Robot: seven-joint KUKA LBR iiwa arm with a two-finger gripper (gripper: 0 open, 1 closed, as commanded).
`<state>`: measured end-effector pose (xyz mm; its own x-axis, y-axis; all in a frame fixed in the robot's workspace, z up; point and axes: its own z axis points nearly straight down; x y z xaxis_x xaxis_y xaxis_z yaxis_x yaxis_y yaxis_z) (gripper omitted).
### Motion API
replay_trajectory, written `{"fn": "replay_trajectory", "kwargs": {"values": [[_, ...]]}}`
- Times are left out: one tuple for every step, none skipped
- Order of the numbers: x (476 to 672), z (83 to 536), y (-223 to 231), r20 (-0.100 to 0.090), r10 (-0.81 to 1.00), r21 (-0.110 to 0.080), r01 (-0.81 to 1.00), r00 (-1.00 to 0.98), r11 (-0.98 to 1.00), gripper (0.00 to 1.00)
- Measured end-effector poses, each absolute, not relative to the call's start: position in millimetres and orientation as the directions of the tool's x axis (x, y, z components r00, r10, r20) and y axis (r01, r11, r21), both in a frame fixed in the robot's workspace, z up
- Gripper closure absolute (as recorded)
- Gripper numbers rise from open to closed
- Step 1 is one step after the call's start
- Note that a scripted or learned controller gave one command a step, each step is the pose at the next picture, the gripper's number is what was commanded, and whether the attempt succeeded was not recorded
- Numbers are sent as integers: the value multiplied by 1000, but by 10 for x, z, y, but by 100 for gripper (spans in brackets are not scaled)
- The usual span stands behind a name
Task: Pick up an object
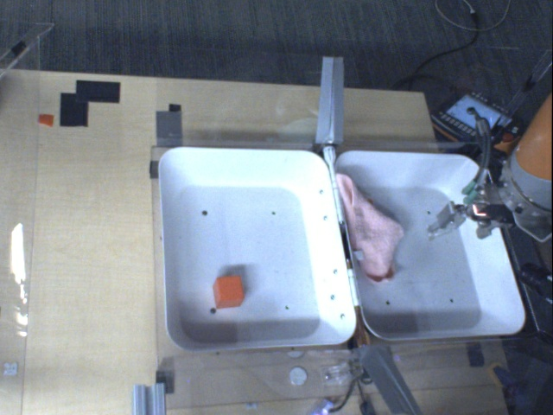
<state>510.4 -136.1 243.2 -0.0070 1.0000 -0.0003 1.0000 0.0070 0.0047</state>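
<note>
Grey gripper (448, 220) over the right bin (449, 314), fingers apart, nothing between them.

It hangs at the right of the frame, near a crumpled pink cloth (371, 232) lying against that bin's left wall, a red edge showing beneath the cloth's lower end. An orange block (229, 291) sits in the left bin (259, 180), lower left, well apart from the gripper.

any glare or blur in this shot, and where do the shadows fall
Camera view: glare streaks on the bench's left edge; soft shadow along the near inner walls of the left bin and right bin; the orange block and pink cloth read fairly sharp; the gripper looks slightly blurred.
</note>
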Motion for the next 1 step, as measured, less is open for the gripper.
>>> {"fn": "replay_trajectory", "kwargs": {"values": [[5642, 1218, -922, -1, 972, 5, 972, -234, 234, 0]]}}
